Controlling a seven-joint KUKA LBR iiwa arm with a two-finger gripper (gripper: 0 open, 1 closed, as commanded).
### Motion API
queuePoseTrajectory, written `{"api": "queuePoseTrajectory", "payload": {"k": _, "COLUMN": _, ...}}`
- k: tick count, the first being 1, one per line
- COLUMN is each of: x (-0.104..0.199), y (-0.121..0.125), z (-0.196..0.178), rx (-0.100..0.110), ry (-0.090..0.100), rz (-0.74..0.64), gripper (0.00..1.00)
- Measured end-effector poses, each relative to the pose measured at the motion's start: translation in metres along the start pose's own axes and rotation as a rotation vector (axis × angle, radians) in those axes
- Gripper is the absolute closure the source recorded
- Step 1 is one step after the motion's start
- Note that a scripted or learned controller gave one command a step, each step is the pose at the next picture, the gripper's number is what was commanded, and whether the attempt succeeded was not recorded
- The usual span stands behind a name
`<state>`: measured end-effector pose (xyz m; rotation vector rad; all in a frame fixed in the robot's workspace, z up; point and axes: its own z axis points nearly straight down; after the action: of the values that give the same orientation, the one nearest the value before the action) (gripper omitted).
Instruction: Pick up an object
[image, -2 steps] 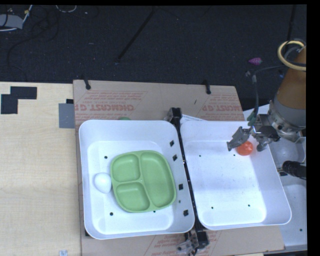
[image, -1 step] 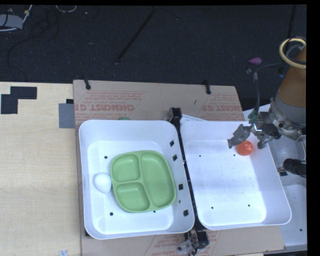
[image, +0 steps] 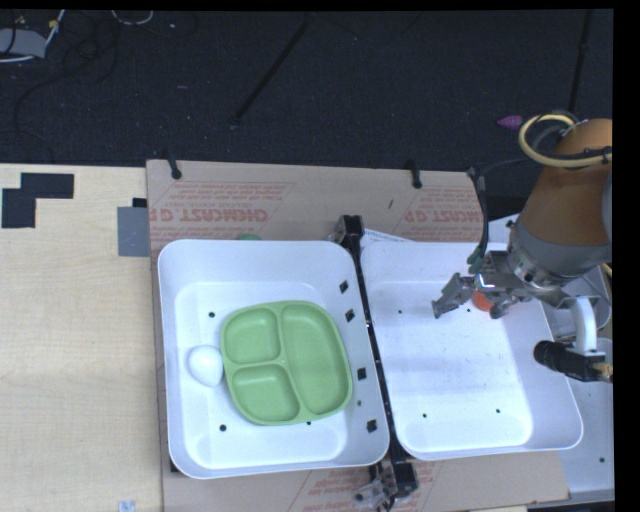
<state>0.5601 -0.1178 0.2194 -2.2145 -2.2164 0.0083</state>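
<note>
A green three-compartment plate (image: 286, 361) lies flat in the left bin (image: 190, 270). A white egg-shaped object (image: 205, 364) rests against the plate's left edge. My gripper (image: 468, 295) hangs over the upper right part of the right bin (image: 450, 420), far from the plate and the egg. A small orange-red thing (image: 487, 298) shows right at the gripper, but I cannot tell whether it is a held object or part of the tool.
The two bins meet at a black-clipped divider (image: 362, 330). A cardboard sheet (image: 300, 205) lies under both. The grey arm with its orange band (image: 565, 200) comes in from the right, and a black fitting (image: 565, 360) juts over the right bin's rim.
</note>
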Motion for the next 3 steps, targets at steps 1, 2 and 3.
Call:
{"api": "queuePoseTrajectory", "payload": {"k": 1, "x": -0.009, "y": -0.003, "z": 0.052, "rx": -0.002, "ry": 0.0, "rz": 0.001, "gripper": 0.0}}
{"api": "queuePoseTrajectory", "payload": {"k": 2, "x": -0.009, "y": -0.008, "z": 0.115, "rx": -0.002, "ry": 0.0, "rz": 0.001, "gripper": 0.0}}
{"api": "queuePoseTrajectory", "payload": {"k": 3, "x": -0.011, "y": -0.007, "z": 0.102, "rx": -0.004, "ry": 0.0, "rz": 0.007, "gripper": 1.0}}
